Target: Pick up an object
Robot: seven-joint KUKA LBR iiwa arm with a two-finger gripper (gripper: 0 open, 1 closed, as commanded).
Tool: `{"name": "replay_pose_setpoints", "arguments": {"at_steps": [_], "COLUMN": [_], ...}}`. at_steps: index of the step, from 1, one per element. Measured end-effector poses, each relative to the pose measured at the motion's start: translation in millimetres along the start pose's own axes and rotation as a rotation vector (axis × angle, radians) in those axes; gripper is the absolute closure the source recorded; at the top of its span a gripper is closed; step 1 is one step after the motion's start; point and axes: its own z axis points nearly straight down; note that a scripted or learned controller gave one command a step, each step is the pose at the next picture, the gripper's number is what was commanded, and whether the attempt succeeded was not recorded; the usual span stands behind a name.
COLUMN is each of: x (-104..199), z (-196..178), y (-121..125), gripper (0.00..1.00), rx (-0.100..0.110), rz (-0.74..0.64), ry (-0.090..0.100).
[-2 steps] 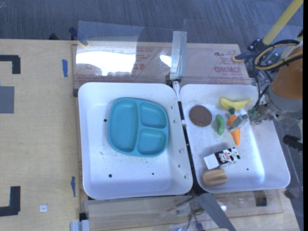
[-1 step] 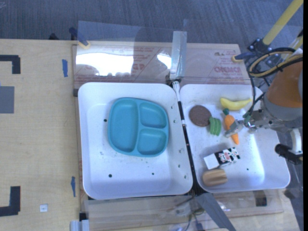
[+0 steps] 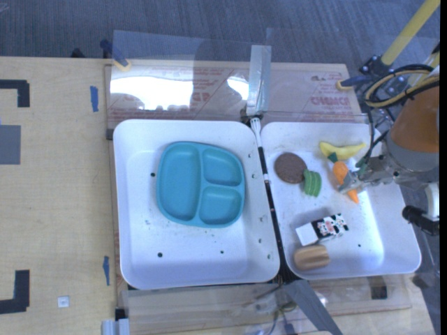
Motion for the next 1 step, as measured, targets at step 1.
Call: {"name": "replay_pose_setpoints", "arguments": {"at_steps": [1], "x": [45.7], "z": [-159.2], "y": [15.7], "gripper": [1.00], "rx": [0.002], "rz": [0.172], "ry": [0.001]}}
